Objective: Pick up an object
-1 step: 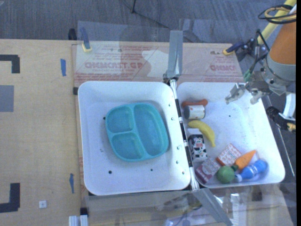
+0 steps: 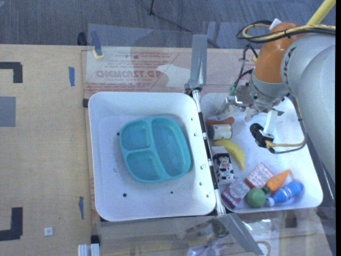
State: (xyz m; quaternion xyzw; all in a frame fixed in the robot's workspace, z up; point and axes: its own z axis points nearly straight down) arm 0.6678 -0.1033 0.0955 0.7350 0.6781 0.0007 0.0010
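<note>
The tabletop (image 2: 42, 159) is light wood. Two white bins sit on it side by side. The left bin (image 2: 106, 111) is near the middle. The right bin (image 2: 309, 185) is by the right edge, touching the left one. A clear sheet with red writing (image 2: 133, 71) lies at the back edge. Bits of blue tape (image 2: 71, 76) and black marks (image 2: 16, 71) are on the left part.
</note>
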